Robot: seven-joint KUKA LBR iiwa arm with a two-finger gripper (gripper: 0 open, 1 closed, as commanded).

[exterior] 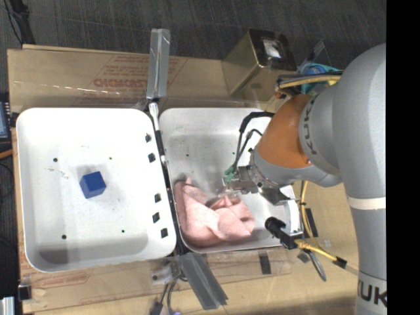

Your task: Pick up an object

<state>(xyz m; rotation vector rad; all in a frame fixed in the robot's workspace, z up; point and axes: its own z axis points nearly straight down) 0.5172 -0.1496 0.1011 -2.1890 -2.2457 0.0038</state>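
Note:
A crumpled pink cloth (213, 218) lies in the near part of the right bin (197, 126). A blue cube (92, 184) sits alone in the left bin (39, 149). My gripper (231, 184) is low in the right bin, right at the upper edge of the pink cloth. The wrist hides most of the fingers, so I cannot tell their state or whether cloth is between them.
A metal divider bar (157, 64) runs between the two bins. A tan box (256, 61) stands behind the right bin. The arm's grey and orange body (308, 136) covers the right bin's right side. Cardboard (79, 77) lies under the bins.

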